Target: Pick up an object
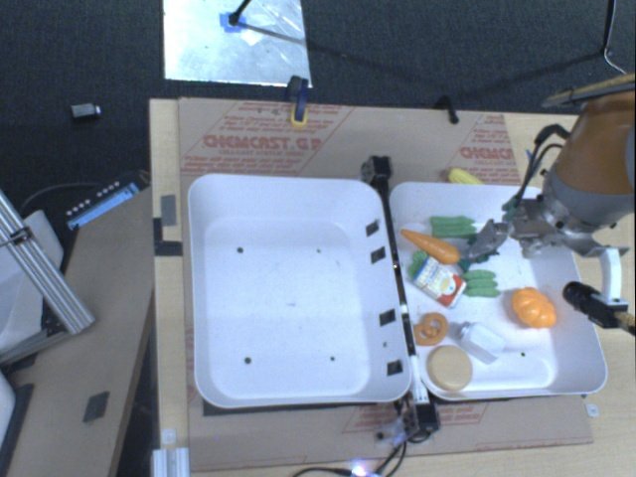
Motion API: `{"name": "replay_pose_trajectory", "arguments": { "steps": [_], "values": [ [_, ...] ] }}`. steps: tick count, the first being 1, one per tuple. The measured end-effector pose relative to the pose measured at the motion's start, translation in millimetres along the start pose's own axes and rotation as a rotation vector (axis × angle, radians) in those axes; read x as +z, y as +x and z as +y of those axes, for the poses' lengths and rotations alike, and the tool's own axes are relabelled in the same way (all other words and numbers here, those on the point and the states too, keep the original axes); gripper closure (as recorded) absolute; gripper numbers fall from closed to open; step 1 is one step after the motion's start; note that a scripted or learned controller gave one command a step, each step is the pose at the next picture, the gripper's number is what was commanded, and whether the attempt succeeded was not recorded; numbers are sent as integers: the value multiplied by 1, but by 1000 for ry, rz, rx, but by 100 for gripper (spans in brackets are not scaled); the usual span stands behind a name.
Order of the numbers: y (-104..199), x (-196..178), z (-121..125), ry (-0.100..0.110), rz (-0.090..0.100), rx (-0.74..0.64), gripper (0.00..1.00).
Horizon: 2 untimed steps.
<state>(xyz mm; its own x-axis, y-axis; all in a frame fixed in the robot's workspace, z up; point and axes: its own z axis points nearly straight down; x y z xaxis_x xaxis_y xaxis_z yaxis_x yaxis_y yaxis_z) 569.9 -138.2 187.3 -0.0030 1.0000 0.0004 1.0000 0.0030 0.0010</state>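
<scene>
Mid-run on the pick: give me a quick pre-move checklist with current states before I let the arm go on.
1. Hand over the right bin: ok.
2. Target near the hand: ok, the carrot and green pieces lie beside it.
3. Object between the fingers: cannot tell.
4. Clutter around the target: not ok, the red-and-white packet touches the carrot.
5. Orange fruit apart from the hand: ok.

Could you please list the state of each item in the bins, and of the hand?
Carrot: lying flat, slanted, right bin.
Orange fruit: resting alone, near the right wall.
Pretzel: flat on the floor.
Bun: flat, front corner.
Packet: lying tilted under the carrot tip.
Hand: low over the right bin, beside the carrot.
</scene>
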Motion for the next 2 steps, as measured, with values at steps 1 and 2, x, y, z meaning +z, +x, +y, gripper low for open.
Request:
{"name": "replay_pose_trajectory", "arguments": {
  "steps": [1,2],
  "values": [
    [-51,108,-37,6,0,7,0],
    [-33,102,6,-4,-2,-4,0]
  ]
}}
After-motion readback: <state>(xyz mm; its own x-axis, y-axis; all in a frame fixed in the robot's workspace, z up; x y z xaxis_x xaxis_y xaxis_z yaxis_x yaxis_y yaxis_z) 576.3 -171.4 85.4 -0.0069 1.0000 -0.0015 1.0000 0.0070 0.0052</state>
